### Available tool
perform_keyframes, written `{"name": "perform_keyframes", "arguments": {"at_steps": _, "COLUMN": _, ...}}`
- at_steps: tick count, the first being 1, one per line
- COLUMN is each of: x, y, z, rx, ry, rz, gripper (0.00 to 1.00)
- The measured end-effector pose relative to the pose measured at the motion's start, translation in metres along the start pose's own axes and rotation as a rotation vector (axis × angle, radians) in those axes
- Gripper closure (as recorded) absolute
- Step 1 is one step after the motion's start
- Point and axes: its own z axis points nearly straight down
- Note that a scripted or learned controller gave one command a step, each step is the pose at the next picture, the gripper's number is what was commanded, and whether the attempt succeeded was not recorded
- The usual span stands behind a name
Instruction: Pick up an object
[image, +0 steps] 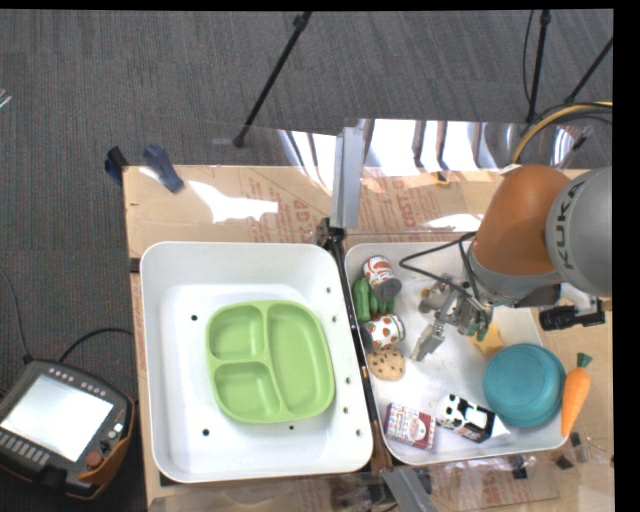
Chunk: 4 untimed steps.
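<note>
- The arm (545, 235), grey with an orange band, reaches in from the right over the right bin (455, 255).
- Its gripper (432, 338) hangs low above the bin's white floor, near the middle; the jaws stand apart with nothing between them.
- Just left of the gripper a small cup with brown spots (385, 329) lies beside a cookie (386, 364), which sits a little nearer the front.
- A second spotted cup (379, 270) and some green vegetables (363, 297) rest along the bin's left wall.
- A teal bowl (523, 384) sits at the right side of the bin, with a small yellow piece (489, 340) just behind it.
- An orange carrot (575, 394) lies against the bin's right rim, beside the bowl.
- At the front of the bin are a small red-and-white carton (408, 424) and a black-and-white cow toy (467, 416), close together.
- The left bin (170, 300) holds a green divided plate (270, 360), lying flat at its middle.
- Both bins rest on a brown tabletop (230, 205).
</note>
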Motion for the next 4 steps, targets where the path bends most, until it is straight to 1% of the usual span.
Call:
{"name": "perform_keyframes", "arguments": {"at_steps": 1, "x": -0.008, "y": -0.070, "z": -0.001, "rx": 0.003, "ry": 0.000, "rz": 0.084, "gripper": 0.00}}
{"name": "perform_keyframes", "arguments": {"at_steps": 2, "x": 0.052, "y": -0.111, "z": 0.000, "rx": 0.001, "ry": 0.003, "rz": 0.048, "gripper": 0.00}}
{"name": "perform_keyframes", "arguments": {"at_steps": 3, "x": 0.052, "y": -0.109, "z": -0.006, "rx": -0.001, "ry": 0.008, "rz": 0.046, "gripper": 1.00}}
{"name": "perform_keyframes", "arguments": {"at_steps": 4, "x": 0.063, "y": -0.013, "z": 0.001, "rx": 0.000, "ry": 0.004, "rz": 0.153, "gripper": 1.00}}
